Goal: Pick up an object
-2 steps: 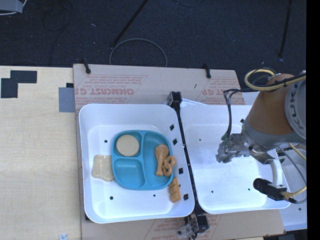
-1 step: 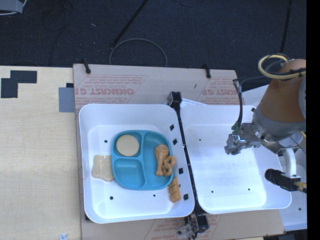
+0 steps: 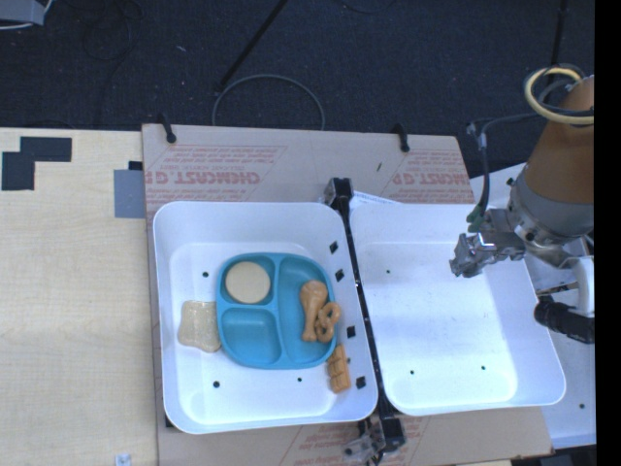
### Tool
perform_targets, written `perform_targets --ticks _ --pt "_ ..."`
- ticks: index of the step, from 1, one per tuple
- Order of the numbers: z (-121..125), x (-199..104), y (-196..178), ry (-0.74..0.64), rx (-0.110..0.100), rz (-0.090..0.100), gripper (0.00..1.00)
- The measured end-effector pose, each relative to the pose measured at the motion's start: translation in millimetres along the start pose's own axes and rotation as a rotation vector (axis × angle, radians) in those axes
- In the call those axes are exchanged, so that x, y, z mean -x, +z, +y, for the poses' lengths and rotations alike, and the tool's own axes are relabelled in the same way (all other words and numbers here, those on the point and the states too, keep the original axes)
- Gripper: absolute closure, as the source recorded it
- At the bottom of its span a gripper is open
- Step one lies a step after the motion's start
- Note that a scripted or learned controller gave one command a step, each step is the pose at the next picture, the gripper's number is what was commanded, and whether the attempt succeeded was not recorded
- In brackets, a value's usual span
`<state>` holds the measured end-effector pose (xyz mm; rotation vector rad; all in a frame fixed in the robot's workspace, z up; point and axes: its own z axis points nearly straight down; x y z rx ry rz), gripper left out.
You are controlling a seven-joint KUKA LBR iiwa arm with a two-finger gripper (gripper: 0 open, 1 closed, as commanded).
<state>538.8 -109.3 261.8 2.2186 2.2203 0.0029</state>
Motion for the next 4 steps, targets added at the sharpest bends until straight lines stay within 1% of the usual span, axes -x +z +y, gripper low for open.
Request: perform_targets --ticks 1,2,3,4 --pt "-8 -42 1 -0.002 -0.007 0.003 1.00" --pt "-10 -97 15 -0.002 -0.008 0.002 1.00" --pt "-22 -139 14 -0.002 -0.008 0.002 1.00" --pt "-23 -195 26 -0.003 -0.010 0.002 1.00"
